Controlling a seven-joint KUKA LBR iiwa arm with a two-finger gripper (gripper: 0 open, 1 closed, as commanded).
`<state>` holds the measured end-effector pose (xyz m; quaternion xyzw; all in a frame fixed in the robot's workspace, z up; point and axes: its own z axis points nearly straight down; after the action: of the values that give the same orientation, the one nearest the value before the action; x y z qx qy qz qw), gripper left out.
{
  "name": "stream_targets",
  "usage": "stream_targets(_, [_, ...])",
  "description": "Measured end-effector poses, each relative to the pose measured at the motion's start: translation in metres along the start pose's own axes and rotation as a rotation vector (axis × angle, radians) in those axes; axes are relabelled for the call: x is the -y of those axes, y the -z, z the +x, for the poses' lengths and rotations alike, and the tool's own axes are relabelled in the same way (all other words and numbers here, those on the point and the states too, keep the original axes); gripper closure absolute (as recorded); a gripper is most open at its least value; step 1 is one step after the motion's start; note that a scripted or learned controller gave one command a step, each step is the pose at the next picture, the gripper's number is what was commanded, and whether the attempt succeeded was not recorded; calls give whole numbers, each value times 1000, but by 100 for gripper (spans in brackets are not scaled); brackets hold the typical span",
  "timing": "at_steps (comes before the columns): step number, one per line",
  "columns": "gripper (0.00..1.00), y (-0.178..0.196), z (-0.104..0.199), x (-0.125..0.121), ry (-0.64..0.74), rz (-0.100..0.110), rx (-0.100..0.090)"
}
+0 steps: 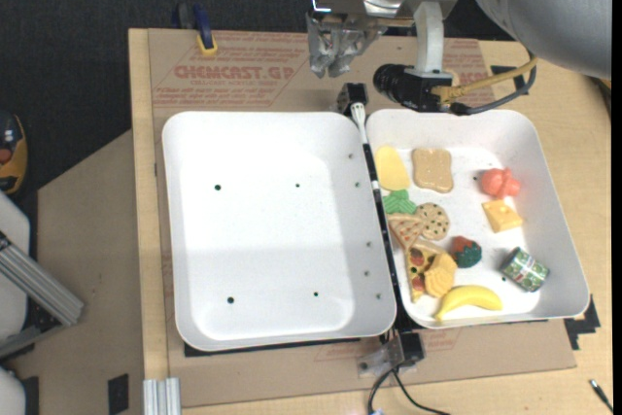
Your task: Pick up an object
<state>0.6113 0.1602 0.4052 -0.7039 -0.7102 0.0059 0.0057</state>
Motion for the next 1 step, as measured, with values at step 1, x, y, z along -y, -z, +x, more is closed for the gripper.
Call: stream_targets(1, [100, -103, 69, -6, -2, -4, 1])
